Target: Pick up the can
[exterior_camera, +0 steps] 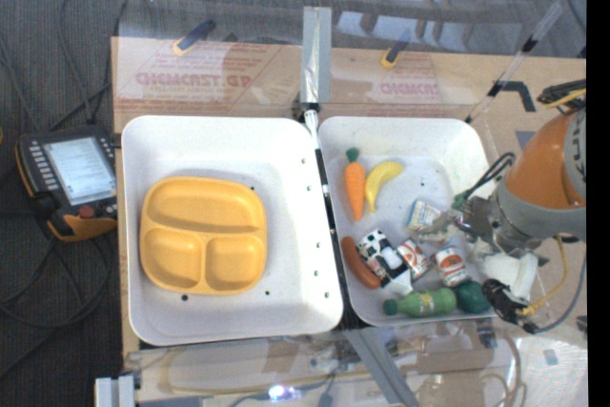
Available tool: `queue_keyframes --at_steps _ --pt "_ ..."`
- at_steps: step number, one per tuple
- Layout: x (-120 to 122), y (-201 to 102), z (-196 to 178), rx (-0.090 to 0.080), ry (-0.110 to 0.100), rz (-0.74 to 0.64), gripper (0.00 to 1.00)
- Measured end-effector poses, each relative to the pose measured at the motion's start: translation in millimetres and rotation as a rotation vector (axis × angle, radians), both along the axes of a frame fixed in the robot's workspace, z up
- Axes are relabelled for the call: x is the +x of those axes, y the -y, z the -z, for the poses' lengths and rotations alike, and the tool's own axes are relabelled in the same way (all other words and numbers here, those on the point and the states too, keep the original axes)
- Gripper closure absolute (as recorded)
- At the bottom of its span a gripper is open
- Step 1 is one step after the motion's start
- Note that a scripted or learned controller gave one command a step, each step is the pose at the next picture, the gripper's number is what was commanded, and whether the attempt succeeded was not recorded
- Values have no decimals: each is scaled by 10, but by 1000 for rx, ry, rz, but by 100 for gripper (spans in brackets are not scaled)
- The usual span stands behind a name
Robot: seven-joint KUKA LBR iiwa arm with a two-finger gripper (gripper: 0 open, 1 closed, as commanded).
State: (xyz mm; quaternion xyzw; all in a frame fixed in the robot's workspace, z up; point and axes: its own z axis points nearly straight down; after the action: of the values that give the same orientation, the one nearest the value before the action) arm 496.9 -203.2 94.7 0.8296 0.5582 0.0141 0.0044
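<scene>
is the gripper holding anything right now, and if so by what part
It cannot be told. The gripper sits low at the right side of the right bin, near the can and a crumpled packet, but no object is visibly between its fingers.

Two white bins (229,133), one yellow tray (203,234), one carrot (355,190), one banana (380,180), one green bottle (422,303).

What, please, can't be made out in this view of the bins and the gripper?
- Gripper: its fingertips blur into the clutter at the right bin's edge.
- Can: too small to read its label.
- Hot dog: partly covered by the cow toy.
- Arm: cut off by the frame's right side.
- Silvery packet: too blurred to identify.
</scene>
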Motion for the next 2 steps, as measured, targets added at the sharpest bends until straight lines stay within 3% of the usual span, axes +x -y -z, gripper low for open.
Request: queue_keyframes --at_steps 1,2 --pt "-44 -7 12 -10 -9 -149 0" --pt "-55 -3 -59 -13 -10 -148 100"
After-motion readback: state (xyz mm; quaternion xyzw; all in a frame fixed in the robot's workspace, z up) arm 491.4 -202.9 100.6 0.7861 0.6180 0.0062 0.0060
